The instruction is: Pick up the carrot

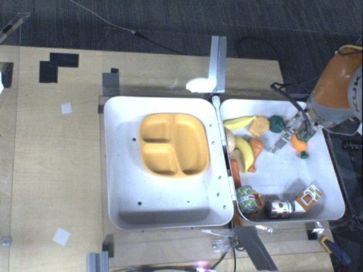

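Cans [271, 205] in front, tool [290, 135] beside carrot [299, 144], bananas [243, 135] left

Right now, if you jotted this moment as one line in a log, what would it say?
arm: over right bin | gripper: beside carrot, near bin's far right | carrot: lying in bin, not lifted | yellow tray: in left bin

White bins [164, 214] smooth glossy plastic; yellow tray [172, 143] matt plastic; bench [51, 169] pale wood.

Arm [340, 89] over right bin [332, 177]; carrot [299, 144] just beside gripper [292, 132]; yellow tray [173, 144] in left bin [122, 169].
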